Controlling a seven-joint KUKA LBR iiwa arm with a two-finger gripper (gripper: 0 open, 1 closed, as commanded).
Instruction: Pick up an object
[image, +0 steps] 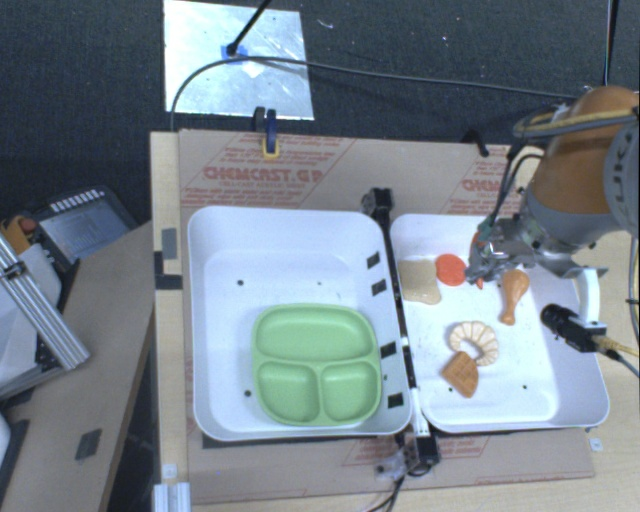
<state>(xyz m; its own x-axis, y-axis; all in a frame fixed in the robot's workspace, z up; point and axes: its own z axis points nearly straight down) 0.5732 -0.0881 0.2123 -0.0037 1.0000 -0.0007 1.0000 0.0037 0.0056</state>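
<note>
A green divided plate (315, 365) sits apart in the left bin (215, 300), while toy foods crowd the right bin (575, 395) within the arm's reach. The gripper (487, 262) hangs just beside a red tomato (450, 268) and a drumstick (513, 293), probably lining up a pick; its grip cannot be told.

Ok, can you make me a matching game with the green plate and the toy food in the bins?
Things:
1. green divided plate
2. red round piece
3. drumstick
4. shrimp

Places:
A. right bin, beside the beige piece, at the gripper
B. left bin, near the front
C. right bin, just above the brown wedge
D. right bin, right of the red piece, below the arm

Pairs: 1-B, 2-A, 3-D, 4-C
</note>
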